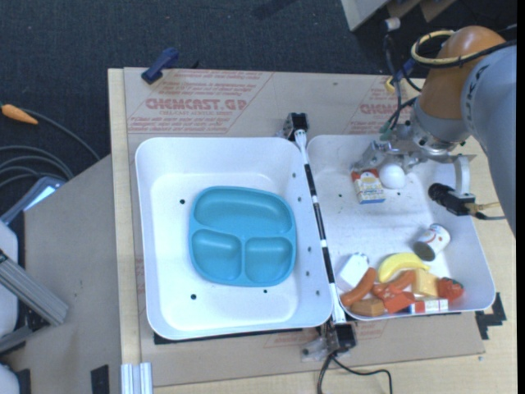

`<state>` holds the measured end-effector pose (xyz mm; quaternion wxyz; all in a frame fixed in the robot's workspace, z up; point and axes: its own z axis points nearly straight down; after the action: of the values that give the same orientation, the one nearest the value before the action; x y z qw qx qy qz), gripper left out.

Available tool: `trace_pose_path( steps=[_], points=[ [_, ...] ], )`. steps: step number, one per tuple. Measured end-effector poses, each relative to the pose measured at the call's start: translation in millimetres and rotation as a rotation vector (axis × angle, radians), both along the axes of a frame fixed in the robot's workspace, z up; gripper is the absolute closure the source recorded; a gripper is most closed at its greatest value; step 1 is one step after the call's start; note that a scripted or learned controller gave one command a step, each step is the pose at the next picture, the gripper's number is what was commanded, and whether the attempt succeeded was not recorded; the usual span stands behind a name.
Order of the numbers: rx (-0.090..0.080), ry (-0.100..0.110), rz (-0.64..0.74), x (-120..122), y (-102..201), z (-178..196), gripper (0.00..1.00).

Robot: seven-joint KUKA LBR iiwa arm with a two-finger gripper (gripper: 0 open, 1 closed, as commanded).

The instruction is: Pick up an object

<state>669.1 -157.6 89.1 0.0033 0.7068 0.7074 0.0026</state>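
My gripper hangs low over the far part of the right bin. A white egg-shaped ball lies just under and beside it, touching or nearly touching. A small red-and-white carton lies to the ball's left on the bin floor. Near the front of that bin sit a small white can, a yellow banana, a white card, orange sausages and red toy food.
The left bin holds a blue divided plate. A black divider clip sits where the two bins meet at the back. A blue clamp lies at the bench's far left corner.
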Motion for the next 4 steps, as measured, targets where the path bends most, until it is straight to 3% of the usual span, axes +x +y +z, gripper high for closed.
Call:
trace_pose_path(
  steps=[1,2,3,4],
  points=[
    [-0.001,-0.005,0.001,1,0,12,1.0],
    [-0.001,-0.004,0.001,1,1,11,0.0],
    [0.002,0.011,0.0,-3,35,-5,0.0],
    [0.002,0.01,0.0,-2,36,6,1.0]
  ],
)
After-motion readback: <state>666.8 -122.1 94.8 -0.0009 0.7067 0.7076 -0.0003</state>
